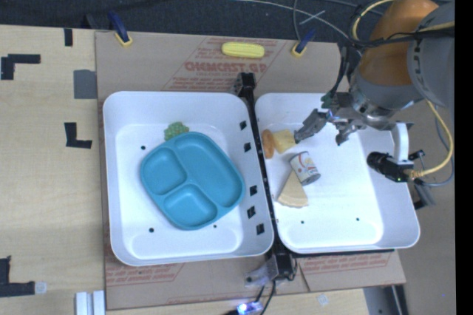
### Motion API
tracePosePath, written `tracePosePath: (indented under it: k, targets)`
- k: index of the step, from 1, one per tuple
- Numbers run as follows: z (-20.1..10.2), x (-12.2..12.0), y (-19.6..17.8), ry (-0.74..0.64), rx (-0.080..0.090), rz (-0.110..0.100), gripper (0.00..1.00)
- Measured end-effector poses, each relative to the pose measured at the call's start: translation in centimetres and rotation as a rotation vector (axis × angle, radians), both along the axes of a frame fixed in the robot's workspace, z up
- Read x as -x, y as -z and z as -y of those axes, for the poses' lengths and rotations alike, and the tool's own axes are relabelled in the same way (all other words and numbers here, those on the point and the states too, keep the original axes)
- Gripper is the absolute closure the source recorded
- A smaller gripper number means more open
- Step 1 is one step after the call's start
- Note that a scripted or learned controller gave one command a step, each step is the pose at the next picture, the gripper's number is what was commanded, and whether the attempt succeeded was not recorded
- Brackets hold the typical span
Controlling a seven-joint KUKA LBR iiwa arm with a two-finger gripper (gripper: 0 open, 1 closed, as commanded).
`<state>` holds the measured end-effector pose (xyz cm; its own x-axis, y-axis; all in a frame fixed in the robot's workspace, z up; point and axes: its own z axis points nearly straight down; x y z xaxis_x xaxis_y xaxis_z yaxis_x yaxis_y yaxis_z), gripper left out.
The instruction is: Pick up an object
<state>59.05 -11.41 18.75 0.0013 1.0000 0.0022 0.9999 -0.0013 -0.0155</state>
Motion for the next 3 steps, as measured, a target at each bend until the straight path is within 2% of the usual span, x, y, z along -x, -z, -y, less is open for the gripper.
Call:
tracePosePath:
  k: [1,3]
  targets:
    - [0.0,-0.3,-0.8,-0.003,0.002,0.014,0.00]
    - [0.5,1.5,10.2,-0.002,0.003,0.010,0.00]
